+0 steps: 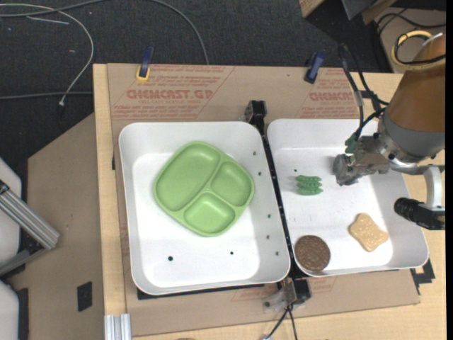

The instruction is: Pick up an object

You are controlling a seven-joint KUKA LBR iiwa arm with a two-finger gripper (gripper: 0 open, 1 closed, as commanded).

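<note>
**Gripper hangs over the right bin, small green piece just to its left**

The gripper (348,167) sits low over the upper middle of the right bin (333,139), at the end of the grey arm (417,112) with its orange band, which comes in from the right edge. From this slanted overhead angle I cannot tell how the gripper is set, and nothing is seen in its grasp.

A small green ridged object (308,185) lies on the bin floor just left of the gripper and slightly nearer the camera, close to it but apart. A tan biscuit-shaped piece (368,231) lies farther toward the front right of the same bin, well apart from the gripper. A round brown disc (312,253) rests at the bin's front left corner, near the rim.

The left bin (141,190) holds a light green divided plate (204,188) with three compartments, turned at an angle near the middle.

Both bins stand on a cardboard-covered bench (113,112) printed with red lettering, with two blue clamps (146,61) at its far edge. Beyond lies dark carpet (226,13) crossed by grey cables (78,27).
</note>
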